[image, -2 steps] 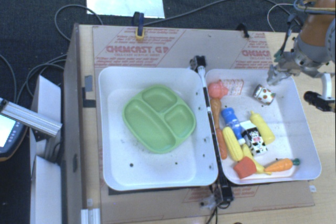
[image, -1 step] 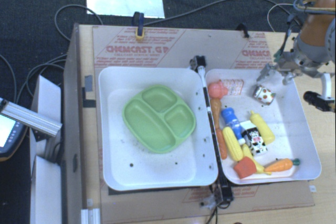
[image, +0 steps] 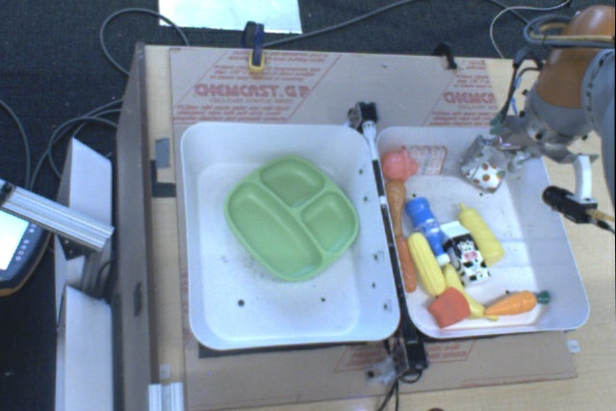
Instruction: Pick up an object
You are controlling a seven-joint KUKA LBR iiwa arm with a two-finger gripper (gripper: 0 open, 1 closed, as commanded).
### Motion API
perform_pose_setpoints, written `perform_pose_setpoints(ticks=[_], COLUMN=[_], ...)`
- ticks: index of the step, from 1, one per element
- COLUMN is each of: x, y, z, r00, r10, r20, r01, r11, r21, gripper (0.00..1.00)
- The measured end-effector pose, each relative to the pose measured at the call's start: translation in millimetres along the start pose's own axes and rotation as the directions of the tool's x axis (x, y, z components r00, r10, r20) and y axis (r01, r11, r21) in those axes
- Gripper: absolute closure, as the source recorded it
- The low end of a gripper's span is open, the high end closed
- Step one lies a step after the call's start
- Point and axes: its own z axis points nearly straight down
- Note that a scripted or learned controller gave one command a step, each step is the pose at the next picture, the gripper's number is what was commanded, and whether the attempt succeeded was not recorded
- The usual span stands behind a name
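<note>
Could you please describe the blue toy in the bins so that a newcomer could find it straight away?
Look in the right bin, the one crowded with toy food, beside the bin holding the green divided plate. Near that bin's middle lies the blue bottle, just left of the yellow corn cobs. It is the only blue item there.

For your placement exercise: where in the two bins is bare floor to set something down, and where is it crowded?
Free: the left bin floor around the green divided plate, widest along its front edge, and the right bin's far-right strip. Crowded: the toy pile from the blue bottle to the carrot. The claw hovers at the back.
</note>
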Motion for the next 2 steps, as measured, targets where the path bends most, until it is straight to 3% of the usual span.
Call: perform_pose_setpoints(ticks=[1,2], x=[-0.3,0.0], y=[1.7,1.7], z=[-12.6,-12.4], r00=[1.0,1.0], r10=[-0.004,-0.005], r20=[0.003,0.003], r01=[0.004,0.005], r11=[1.0,1.0], r21=[-0.005,-0.005], gripper=[1.0,0.0])
